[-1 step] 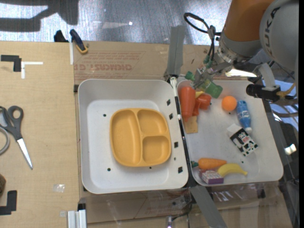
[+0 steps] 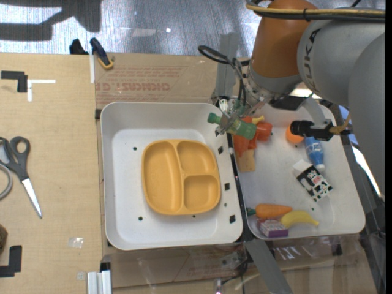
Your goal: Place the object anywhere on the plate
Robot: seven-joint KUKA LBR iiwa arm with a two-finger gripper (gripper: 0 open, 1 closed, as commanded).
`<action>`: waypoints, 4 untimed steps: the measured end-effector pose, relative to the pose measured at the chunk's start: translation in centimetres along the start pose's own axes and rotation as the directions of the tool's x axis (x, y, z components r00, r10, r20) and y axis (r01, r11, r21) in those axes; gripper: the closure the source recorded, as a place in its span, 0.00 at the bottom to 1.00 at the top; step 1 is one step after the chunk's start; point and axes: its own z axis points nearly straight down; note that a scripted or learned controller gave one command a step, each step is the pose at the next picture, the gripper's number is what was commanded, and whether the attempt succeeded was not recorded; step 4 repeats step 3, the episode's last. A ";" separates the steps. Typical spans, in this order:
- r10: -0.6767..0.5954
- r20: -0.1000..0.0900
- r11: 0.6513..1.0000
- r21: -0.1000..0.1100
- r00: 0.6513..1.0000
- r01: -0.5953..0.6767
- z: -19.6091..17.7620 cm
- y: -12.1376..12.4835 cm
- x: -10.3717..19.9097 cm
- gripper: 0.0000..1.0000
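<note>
A small orange toy with a green part [image 2: 245, 129] sits at the upper left corner of the right-hand shallow white bin [image 2: 343, 225], right by the wall between the two bins, with a pale tan block [image 2: 247, 160] just below it. The two-finger gripper [image 2: 234, 116] of the grey arm with the orange band [image 2: 282, 35] is directly over this toy; whether its fingers grip it cannot be told.

The yellow three-compartment plastic plate [image 2: 181, 176] lies flat in the middle of the left-hand white bin [image 2: 122, 225].

Elsewhere in the right bin are an orange ball [image 2: 294, 135], a blue and white bottle [image 2: 315, 152], a black and white block [image 2: 314, 182], an orange carrot [image 2: 272, 211], a yellow banana [image 2: 299, 218] and a purple box [image 2: 272, 228].

On the wooden bench [image 2: 55, 164] to the left lies a pair of grey scissors [image 2: 23, 170].
</note>
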 end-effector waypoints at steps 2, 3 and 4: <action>0.006 0.000 1.000 0.003 1.000 -0.006 4.6 0.6 18.2 1.00; 0.007 0.001 1.000 0.003 1.000 -0.007 4.6 0.5 18.1 0.00; 0.007 0.001 1.000 0.003 1.000 -0.007 4.6 0.5 18.1 0.00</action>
